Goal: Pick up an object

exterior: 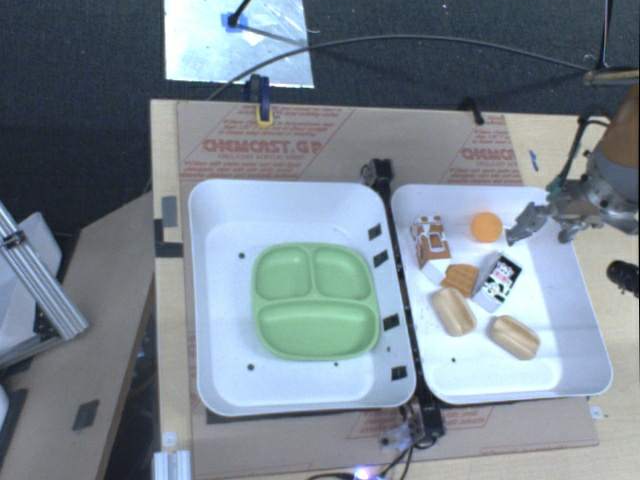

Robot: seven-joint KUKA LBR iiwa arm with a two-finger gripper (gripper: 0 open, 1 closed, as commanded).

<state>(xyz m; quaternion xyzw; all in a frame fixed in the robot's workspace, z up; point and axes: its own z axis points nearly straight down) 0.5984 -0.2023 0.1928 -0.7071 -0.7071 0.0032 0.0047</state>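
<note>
The right bin [585, 353] holds several small items. An orange ball [486, 227] lies near the back, with a brown-and-white box [431, 240] to its left. A tan cracker [461, 278] and a black-and-white carton [498, 281] sit mid-bin. Two bread rolls [453, 311] [514, 336] lie nearer the front. My gripper [545, 230] hovers over the bin's back right part, just right of the orange ball. Its fingers are spread open with nothing between them.
The left bin [215, 268] carries a green divided plate [316, 301]. A black divider with clips [392, 278] runs between the bins. The arm's grey wrist [615, 183] comes in over the right rim. A metal frame [35, 278] stands at the far left.
</note>
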